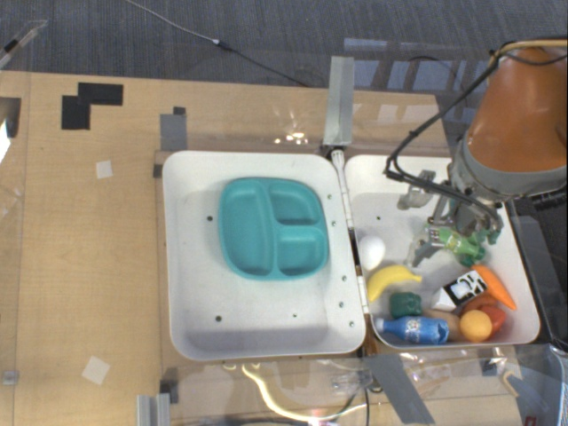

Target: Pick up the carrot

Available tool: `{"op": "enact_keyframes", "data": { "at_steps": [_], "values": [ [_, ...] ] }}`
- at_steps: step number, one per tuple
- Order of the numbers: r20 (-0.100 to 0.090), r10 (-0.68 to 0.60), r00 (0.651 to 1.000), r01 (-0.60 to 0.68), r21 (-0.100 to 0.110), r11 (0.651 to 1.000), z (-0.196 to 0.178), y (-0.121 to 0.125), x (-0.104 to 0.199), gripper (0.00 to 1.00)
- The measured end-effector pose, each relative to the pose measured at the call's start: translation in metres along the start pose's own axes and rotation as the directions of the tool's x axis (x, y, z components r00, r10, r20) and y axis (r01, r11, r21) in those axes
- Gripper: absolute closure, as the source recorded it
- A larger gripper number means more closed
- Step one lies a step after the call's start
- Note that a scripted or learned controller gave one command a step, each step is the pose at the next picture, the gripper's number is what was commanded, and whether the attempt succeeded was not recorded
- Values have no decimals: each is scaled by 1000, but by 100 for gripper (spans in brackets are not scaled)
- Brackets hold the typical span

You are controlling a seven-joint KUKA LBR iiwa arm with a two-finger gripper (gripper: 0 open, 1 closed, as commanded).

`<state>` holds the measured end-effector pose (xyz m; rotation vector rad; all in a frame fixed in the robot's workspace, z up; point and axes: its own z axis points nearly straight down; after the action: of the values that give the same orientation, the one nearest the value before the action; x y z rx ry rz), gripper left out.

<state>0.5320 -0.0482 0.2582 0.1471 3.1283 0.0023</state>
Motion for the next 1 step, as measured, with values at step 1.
{"op": "enact_keyframes", "data": {
  "at_steps": [1],
  "values": [
    [1,492,871,-492,0,871,-39,31,46,0]
  ]
}}
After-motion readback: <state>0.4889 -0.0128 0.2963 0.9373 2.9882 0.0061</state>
